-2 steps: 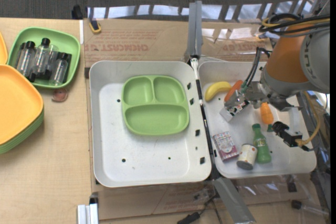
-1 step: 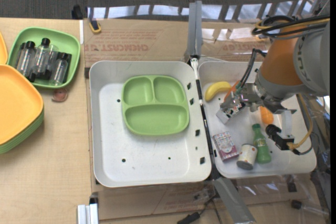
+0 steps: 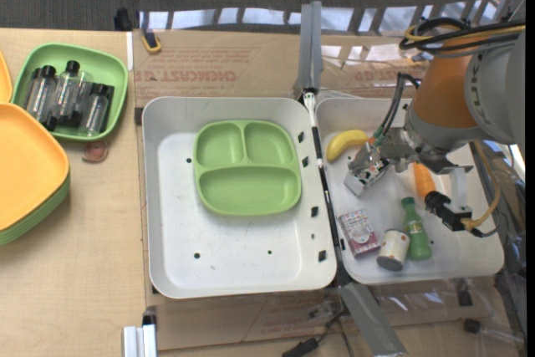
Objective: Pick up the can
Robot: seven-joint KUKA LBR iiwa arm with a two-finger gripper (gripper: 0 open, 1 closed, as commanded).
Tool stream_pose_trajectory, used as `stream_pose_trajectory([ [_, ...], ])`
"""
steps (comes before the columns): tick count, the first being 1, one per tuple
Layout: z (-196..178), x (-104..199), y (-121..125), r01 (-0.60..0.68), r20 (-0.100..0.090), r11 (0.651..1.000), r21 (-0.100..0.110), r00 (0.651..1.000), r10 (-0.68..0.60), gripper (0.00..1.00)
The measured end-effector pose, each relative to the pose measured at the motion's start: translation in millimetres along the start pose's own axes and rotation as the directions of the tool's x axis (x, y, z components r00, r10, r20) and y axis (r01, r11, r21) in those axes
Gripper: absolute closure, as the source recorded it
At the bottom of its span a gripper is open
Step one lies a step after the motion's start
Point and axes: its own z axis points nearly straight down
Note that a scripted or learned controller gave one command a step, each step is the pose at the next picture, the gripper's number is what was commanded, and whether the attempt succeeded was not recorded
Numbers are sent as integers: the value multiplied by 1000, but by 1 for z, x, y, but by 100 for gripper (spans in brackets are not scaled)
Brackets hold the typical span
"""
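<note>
can (image 3: pixel 392 250) crowded by green bottle (image 3: pixel 415 227) and carton (image 3: pixel 358 232), open above

The arm (image 3: pixel 493 88) is grey and rounded, with a wide orange band (image 3: pixel 443 92) above the wrist. Yellow and black cables (image 3: pixel 443 33) run along it. The gripper (image 3: pixel 369 165) is small, of silver and black metal.

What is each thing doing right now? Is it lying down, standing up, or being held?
gripper: low in the right bin, over a small silvery thing, nothing seen held.
can: lying tipped, free, beside the green bottle.
green bottle: lying down.
banana: lying near the bin's far left corner.
pink carton: lying flat.
green divided plate: flat in the left bin.
</note>
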Motion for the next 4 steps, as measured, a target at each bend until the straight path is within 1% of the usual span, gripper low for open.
stream_pose_trajectory([
  [1,0,-17,4,15,-5,1000,-2,1000,-15,0],
  [2,0,-9,5,-14,5,1000,-5,1000,14,0],
  [3,0,-10,-6,-22,3,1000,-12,1000,22,0],
  [4,0,-17,-13,-24,-2,1000,-10,1000,24,0],
])
